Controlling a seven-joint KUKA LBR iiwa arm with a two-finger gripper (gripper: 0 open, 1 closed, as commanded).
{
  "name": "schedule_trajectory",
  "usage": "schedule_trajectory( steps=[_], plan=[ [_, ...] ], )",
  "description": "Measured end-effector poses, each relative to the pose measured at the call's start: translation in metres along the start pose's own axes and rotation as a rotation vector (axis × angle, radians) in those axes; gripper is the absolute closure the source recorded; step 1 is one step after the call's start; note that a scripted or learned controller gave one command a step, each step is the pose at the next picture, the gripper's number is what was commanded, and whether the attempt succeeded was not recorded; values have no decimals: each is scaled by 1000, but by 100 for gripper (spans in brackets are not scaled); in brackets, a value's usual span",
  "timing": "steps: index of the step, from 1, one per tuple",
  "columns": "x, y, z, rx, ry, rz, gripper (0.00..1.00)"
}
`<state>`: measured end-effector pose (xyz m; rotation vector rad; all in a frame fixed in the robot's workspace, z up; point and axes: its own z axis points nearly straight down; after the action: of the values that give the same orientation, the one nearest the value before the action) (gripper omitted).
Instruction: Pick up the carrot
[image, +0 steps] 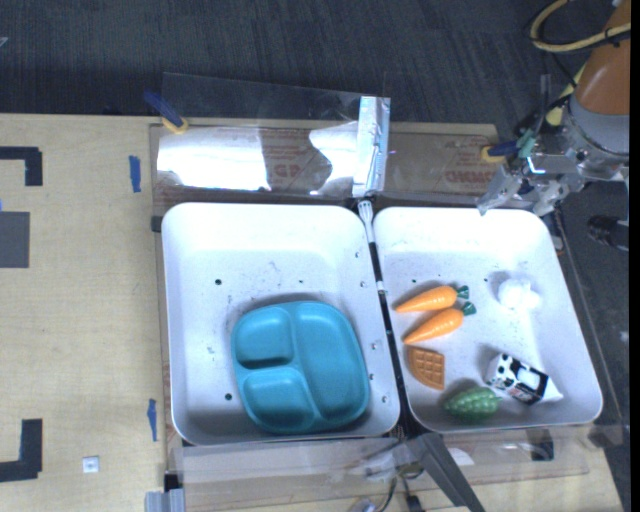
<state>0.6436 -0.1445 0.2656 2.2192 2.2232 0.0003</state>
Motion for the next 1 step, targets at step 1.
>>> schedule_trajectory(
  steps=[1],
  plan=[
    [50, -4, 127, 8, 2, -99, 0]
  ],
)
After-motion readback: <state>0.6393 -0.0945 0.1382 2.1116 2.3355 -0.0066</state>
